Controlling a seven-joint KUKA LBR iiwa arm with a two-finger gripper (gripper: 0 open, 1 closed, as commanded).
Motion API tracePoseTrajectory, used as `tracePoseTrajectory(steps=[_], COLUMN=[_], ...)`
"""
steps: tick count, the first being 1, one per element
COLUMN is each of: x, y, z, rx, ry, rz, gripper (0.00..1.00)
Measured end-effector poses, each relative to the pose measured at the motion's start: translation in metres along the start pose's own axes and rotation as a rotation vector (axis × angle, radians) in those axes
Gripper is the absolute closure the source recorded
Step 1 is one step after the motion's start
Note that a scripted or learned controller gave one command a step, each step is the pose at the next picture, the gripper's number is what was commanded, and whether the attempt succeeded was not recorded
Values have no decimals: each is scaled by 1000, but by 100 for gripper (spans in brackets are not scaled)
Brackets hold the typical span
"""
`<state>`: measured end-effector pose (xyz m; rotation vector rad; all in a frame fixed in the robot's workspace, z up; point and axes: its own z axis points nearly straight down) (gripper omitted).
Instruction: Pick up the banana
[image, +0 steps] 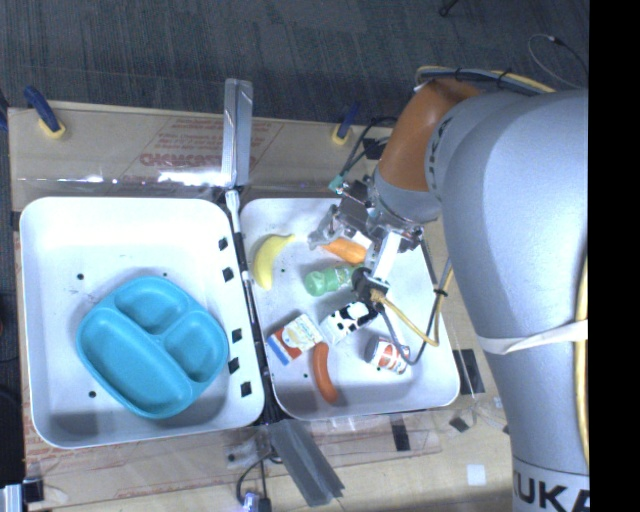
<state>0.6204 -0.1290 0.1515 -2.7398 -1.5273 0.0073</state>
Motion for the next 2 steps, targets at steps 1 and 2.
tracePoseTrajectory(steps=[1, 2], x=[29, 2], y=[-17, -66], z=[59, 61], rx=[-7, 0], ry=[1, 0], rz=[-315, -80], gripper=[0, 0])
